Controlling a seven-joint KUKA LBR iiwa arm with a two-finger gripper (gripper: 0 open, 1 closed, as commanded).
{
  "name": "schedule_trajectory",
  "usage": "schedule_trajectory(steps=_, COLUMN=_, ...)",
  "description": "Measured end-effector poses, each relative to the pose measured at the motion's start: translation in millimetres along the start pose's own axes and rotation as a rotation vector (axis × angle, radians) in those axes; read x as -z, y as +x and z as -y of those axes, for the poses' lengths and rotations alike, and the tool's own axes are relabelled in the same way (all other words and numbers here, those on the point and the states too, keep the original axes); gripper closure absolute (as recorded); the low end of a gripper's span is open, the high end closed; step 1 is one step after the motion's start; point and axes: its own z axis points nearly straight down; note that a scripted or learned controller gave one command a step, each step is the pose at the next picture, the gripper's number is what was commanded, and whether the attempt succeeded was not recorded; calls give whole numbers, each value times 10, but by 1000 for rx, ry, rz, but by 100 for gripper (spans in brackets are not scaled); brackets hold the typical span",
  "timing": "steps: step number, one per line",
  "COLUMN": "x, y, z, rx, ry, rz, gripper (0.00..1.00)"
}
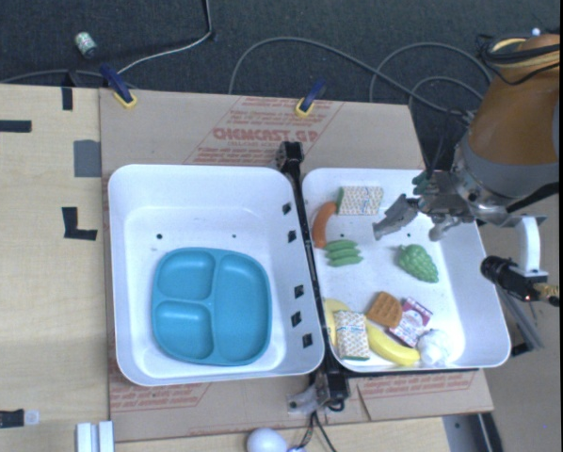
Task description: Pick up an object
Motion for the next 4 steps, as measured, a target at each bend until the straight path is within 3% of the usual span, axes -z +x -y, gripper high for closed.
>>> schedule_trajectory(steps=1, x=-895, y=190, z=-383, rx=0, ry=3, rz=-1, gripper=0)
schedule_trajectory(steps=2, x=-901, y=222, z=-683, rx=0, ry=1, rz=-1, gripper=0)
schedule_trajectory(steps=3, x=-1798, y=-33, z=-866, rx=-2, ry=3, rz=3, gripper=0)
schedule_trajectory(steps=4, x=-1887, y=-93, z=-1183, rx=1, ry=21, rz=9, gripper=0)
